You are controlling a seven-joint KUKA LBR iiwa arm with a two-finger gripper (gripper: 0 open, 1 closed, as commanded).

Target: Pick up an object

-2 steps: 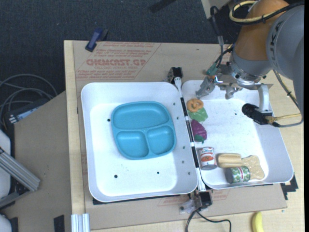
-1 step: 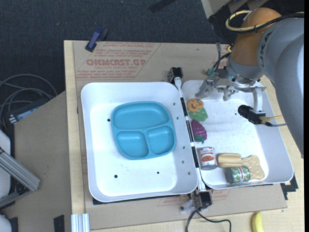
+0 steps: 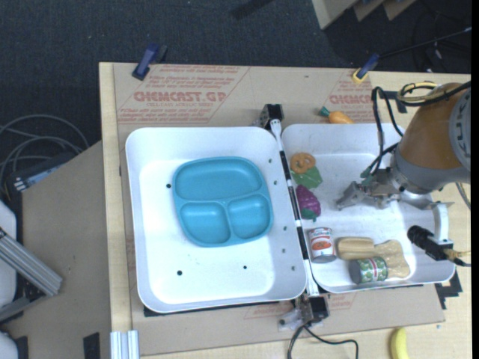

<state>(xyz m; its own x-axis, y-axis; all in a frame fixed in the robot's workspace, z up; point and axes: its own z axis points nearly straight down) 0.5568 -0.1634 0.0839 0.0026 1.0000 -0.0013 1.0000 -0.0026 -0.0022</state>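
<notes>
Hovering low over the right bin (image 3: pixel 419 137), the gripper (image 3: pixel 352 195) points left with its fingers spread and nothing between them. Candidates lie close by: a purple item (image 3: pixel 307 201) against the bin's left wall, a pretzel (image 3: pixel 302 161) on a green piece (image 3: pixel 308 176) farther back, a red can (image 3: pixel 321 243), a bread roll (image 3: pixel 355 247) and a green can (image 3: pixel 369 270) nearer. My worry is the wall: closing on the purple item could pin it against the divider, and a can could roll away from the fingers. The left bin holds a blue tray (image 3: pixel 222 200).

Dark carpet floor (image 3: pixel 112 13) surrounds the wooden bench (image 3: pixel 120 275), with grey cables (image 3: pixel 30 152) beside it.
</notes>
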